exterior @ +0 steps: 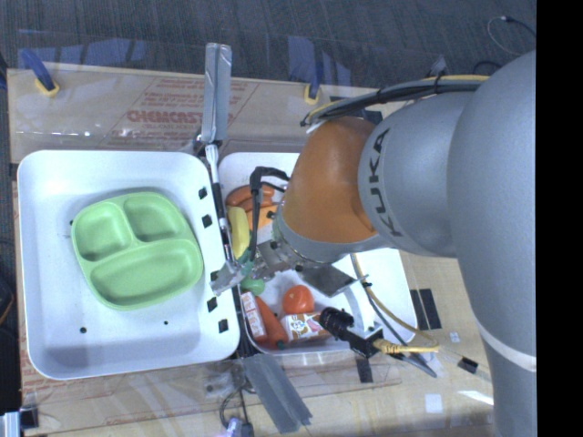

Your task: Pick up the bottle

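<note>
Bottle (290, 324) lay on side in right bin (392, 271), near front edge: orange-red body, white label, red rounded cap end up by arm. Second orange item (244, 198) and yellow piece (239, 230) sat further back, along divider. Gripper (244, 276) hung low over that bin's left side, just beside bottle; jaw state not discernible. Left bin (55, 335) held green divided plate (137, 247). Bench top was pale wood; dark carpet beyond.

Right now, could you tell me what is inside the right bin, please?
In the right bin, near its left wall, lie a bottle, a red piece and a yellow piece. The arm covers much of the bin, so anything under it is hidden.
</note>
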Robot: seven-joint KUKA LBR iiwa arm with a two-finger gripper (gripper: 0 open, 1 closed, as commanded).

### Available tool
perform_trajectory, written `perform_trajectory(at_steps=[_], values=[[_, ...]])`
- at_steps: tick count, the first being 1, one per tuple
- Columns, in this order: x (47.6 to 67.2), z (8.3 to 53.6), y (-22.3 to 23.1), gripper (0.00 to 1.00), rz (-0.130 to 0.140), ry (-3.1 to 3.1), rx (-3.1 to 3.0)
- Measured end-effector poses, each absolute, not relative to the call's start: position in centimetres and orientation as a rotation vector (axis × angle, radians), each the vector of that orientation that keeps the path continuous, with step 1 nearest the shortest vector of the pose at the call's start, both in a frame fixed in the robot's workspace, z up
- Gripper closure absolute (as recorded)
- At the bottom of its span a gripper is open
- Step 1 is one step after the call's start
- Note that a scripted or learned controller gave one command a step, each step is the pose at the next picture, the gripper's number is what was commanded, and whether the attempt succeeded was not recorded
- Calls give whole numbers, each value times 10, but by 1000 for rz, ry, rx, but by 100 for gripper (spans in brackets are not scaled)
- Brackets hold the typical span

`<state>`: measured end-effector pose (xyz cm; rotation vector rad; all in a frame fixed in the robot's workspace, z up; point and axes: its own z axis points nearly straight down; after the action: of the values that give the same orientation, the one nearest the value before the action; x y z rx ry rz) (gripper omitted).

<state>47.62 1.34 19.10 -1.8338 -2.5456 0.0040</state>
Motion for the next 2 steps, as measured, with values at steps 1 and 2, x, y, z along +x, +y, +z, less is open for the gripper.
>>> perform_trajectory(at_steps=[1, 2], values=[[476, 191, -50, 0, 3, -2737, -1531], [477, 321, -56, 0, 0, -2656, -1680]])
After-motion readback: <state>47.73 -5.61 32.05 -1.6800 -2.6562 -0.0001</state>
